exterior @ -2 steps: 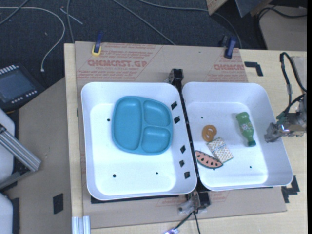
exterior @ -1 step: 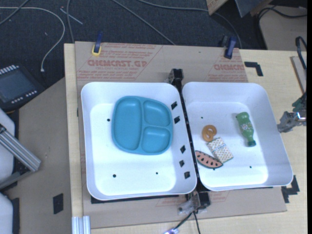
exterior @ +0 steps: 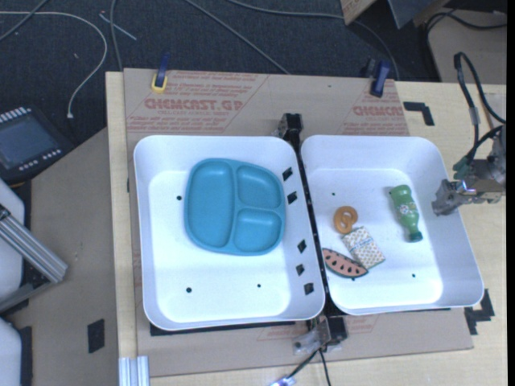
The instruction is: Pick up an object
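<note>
Over on the right edge of the right bin (exterior: 463, 240), the jaws of the gripper (exterior: 447, 199) sit just outside the rim; I cannot tell how they stand. Nothing is lifted yet. A green bottle (exterior: 405, 211) lies nearest, with a pretzel (exterior: 346, 219), a patterned packet (exterior: 364, 246) and a watermelon slice (exterior: 344, 264) beyond. A blue plate (exterior: 235, 207) rests in the left bin (exterior: 161, 280). The whole grasp remains.

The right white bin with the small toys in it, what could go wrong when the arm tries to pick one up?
1. The small orange ring, checkered packet and watermelon-slice toy lie crowded together, so a grab may catch two or push one aside.
2. The green toy bottle looks rounded and could roll away.
3. The end effector sits at the right white bin's rim and may clip it.
</note>
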